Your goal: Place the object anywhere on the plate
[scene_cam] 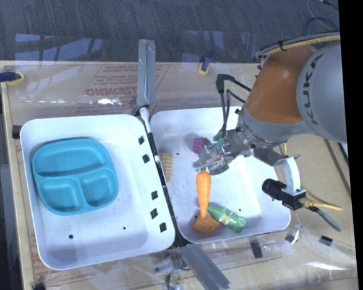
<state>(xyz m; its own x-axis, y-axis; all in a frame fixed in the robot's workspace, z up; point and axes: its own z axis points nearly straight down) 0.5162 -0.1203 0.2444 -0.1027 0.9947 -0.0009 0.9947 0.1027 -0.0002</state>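
Note:
A blue three-compartment plate (72, 174) lies in the left white bin (52, 249). In the right bin (253, 201) an orange carrot (203, 195) lies lengthwise, pointing toward the near wall. My gripper (211, 161) hangs right over the carrot's far end, close to it or touching it; the view does not settle which. A purple object (200, 145) sits just behind the gripper, partly hidden by it.
A green bottle (227, 217) and a brown rounded piece (205, 226) lie at the carrot's near end. A tan cone (167, 166) rests against the right bin's left wall. The grey and orange arm (283, 97) covers the right bin's far right corner.

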